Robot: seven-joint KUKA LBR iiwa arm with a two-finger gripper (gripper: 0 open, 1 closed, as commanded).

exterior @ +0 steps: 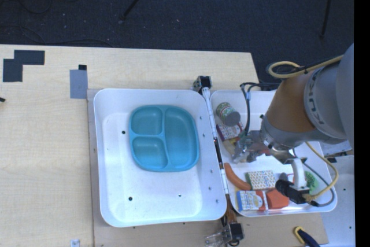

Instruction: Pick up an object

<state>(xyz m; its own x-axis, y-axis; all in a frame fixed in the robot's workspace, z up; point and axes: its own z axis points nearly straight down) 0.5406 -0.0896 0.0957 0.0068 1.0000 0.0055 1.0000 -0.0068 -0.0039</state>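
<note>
Camera view looks down at a slant on my desk [46, 142], where two shallow white bins sit side by side. My arm [300, 107] comes in from the view's right, and my gripper [245, 150] is low inside the right-hand bin [259, 100], close to the wall it shares with its neighbour and about halfway along that wall. I cannot tell whether the gripper is spread or pressed together, nor whether it has anything in it. Its metal parts blur into one another and my wrist covers part of it.

All the loose things I could pick up lie in this same bin. A small can [226, 112] with a greenish label sits toward the far end, and a pale packet with pink print [229, 131] lies between the can and my gripper, just beside the gripper. On the near side, an orange carrot-shaped piece [236, 177] lies slantwise along the shared wall. A small checkered box [261, 179] lies just beside it. Nearer the front rim are a blue-and-white carton [250, 201] and a red-orange piece [278, 200], close together. A green piece [313, 182] shows near the bin's right side.

The left-hand bin [115, 182] holds a blue divided plate [163, 139], lying flat in its far half, well apart from my gripper.
</note>
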